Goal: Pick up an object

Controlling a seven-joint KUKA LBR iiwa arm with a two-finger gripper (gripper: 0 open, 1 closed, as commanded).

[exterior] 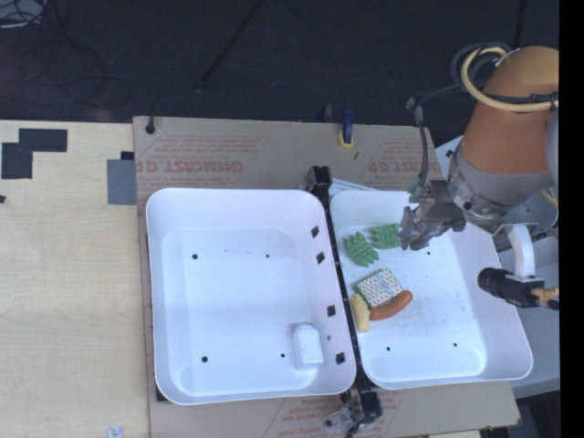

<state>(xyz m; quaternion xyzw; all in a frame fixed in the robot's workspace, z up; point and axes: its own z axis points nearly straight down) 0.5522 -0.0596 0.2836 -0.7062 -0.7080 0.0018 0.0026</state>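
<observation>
My gripper (412, 237) hangs over the right bin (456, 354), near its upper middle, just right of a green leafy piece (384, 235). A second green leafy piece (360, 249) lies a little further left. Below them rest a checkered grey block (378, 286), an orange-red sausage (393, 306) and a small yellow piece (361, 314), all bunched near the bin's left wall. Nothing shows between the fingers.
The left bin (182, 245) holds one white block (306, 344) near its lower right corner. A black divider clip line (330, 272) runs between the bins. The arm's orange band (511, 108) looms at the right. A black handle-like part (511, 287) juts in at the right bin's edge.
</observation>
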